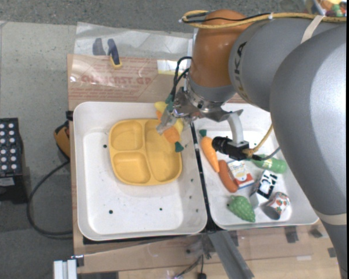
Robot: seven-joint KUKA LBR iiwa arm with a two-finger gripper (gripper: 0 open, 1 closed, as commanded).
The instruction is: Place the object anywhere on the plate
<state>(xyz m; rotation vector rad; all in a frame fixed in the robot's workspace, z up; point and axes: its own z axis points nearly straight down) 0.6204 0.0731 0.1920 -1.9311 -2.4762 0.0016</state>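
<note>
End effector [167, 122] closed on small toy carrot [172, 135] above plate [144, 151]; likely light, rigid, slippery plastic; mid-body grip suits.

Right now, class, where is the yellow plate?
The plate lies in the left bin, in its upper half toward the right wall, with a small carrot over its top right rim.
</note>
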